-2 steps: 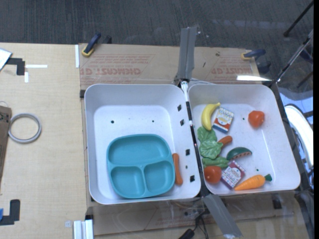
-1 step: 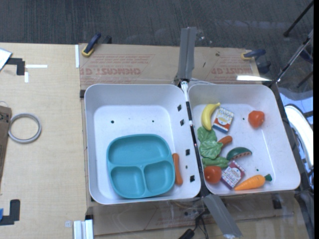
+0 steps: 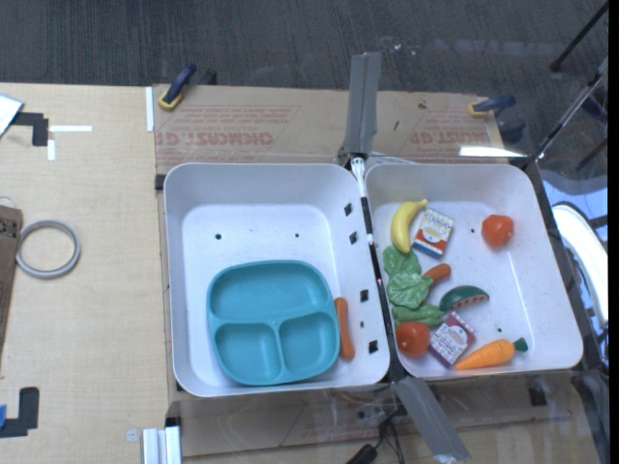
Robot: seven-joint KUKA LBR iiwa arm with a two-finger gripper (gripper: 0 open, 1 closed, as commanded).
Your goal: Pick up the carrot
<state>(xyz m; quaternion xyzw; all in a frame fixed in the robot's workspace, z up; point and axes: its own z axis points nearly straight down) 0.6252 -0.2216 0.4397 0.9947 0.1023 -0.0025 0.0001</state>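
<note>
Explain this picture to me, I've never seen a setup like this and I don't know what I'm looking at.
This is a robot's workbench, seen by one fixed camera looking down at a slant. Two shallow white bins sit side by side. The left bin holds a teal divided plate with a thin orange stick lying beside it. The right bin holds toy food: a banana, lettuce, two tomatoes, a watermelon slice, two small packets, and the carrot near the front edge. The carrot is what the robot should pick up; it lies untouched. A tape roll sits on the bench at left.
</note>
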